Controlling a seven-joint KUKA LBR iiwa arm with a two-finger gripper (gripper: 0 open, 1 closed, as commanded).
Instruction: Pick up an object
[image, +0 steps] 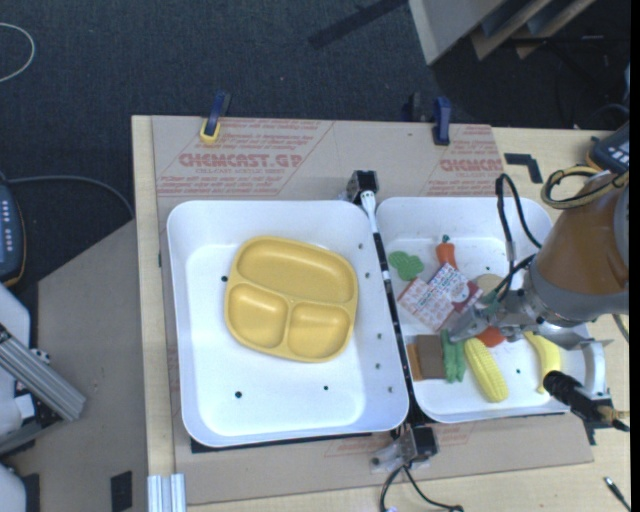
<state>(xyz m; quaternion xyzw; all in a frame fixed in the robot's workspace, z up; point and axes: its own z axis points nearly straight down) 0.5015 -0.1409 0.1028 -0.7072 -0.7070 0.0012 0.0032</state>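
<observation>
Corn cob (486, 370) lies just beside the low-reaching claw (478, 328), whose grip I cannot tell.

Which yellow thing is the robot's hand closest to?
The corn cob, lying just below the gripper. The banana sits farther right, and the big yellow divided plate is in the other bin.

Arm (590, 255) reaches in from right; gripper (478, 328) low, angled left.
</observation>
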